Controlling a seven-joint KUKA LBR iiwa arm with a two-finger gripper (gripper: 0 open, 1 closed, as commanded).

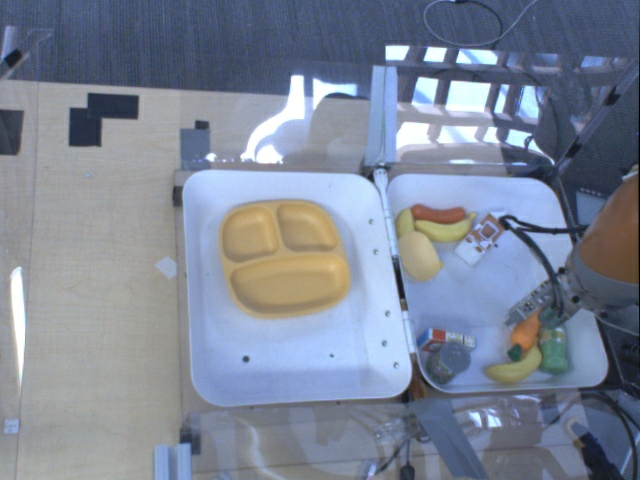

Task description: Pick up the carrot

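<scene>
left bin (210, 368): white, shallow, on the bench, touching the right bin along the middle divider.
yellow tray (285, 257): three-compartment plate in the left bin, sits toward 12 o'clock of bin centre, two small wells at top, one long well below.
right bin (480, 188): white, same type, holds all the small items.
pale potato-like piece (420, 256): at 9 o'clock of the right bin, just beside the divider.
upper banana (445, 230): at 10-11 o'clock, touching the potato-like piece's top.
red sausage-shaped item (440, 212): lies just above the upper banana, touching it.
small carton (480, 239): white with red print, just at 3 o'clock of the upper banana.
can (447, 361): grey, on its side at 7 o'clock of the bin; a small red/blue/white box sits just above it.
lower banana (514, 368): at 5 o'clock, near the front wall.
carrot (525, 334): orange, at 4-5 o'clock of the right bin, just above the lower banana, beside a green item (553, 353).
gripper (535, 311): low, tip right at the carrot's upper end, looks in contact; can't tell how wide the jaws are or whether the carrot is between them.
arm (610, 258): orange band, enters from 3 o'clock, black cable looping toward the small carton.
</scene>
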